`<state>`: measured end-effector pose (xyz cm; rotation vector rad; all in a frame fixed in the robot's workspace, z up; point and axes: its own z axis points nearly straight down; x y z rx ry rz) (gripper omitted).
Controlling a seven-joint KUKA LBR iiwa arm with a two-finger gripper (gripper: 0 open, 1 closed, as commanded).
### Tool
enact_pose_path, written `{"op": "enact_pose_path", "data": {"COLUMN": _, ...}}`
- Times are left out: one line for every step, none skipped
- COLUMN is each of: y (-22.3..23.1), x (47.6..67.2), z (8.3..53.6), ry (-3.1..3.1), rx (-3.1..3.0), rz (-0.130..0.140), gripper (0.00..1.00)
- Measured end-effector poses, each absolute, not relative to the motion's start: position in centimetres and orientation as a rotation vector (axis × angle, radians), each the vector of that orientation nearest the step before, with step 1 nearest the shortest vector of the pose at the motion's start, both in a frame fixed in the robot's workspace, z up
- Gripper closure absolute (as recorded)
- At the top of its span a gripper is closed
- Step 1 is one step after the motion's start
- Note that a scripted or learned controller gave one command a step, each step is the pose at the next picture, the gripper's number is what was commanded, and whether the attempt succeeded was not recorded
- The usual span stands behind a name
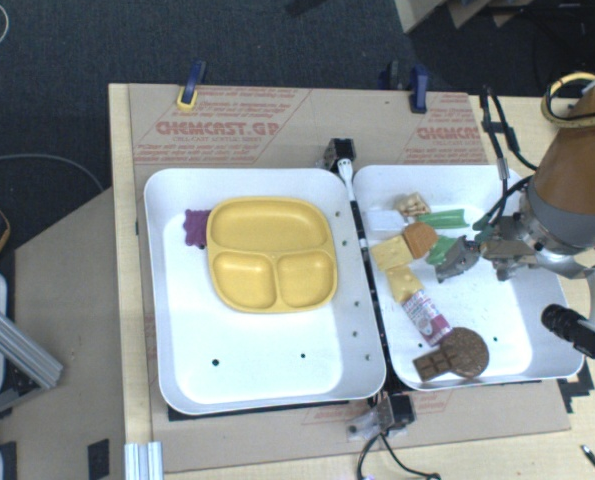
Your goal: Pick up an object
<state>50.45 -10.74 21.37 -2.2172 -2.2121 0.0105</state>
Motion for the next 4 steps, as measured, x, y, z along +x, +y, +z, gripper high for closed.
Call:
{"op": "enact_pose_path", "data": {"y": -10.7, "x": 50.7, "z": 21.9, "ry": -2.222, "rx": -2.221, "rz": -0.001, "gripper": 0.0}}
{"op": "enact_pose_path", "data": {"y": -10.5, "x": 50.3, "z": 15.6, "ry": -2.215, "rx": -2.216, "rz": 0.007, "gripper": 0.0}}
{"op": "enact_pose_path", "data": {"y": -10.3, "x": 50.5, "z": 9.4, "ry": -2.216, "rx": -2.218, "rz": 0.001, "gripper": 0.0}}
{"op": "enact_pose_path", "data": {"y": -10.3, "x": 50.5, "z": 8.4, "ry": -2.217, "rx": -2.22, "rz": 0.001, "gripper": 0.0}}
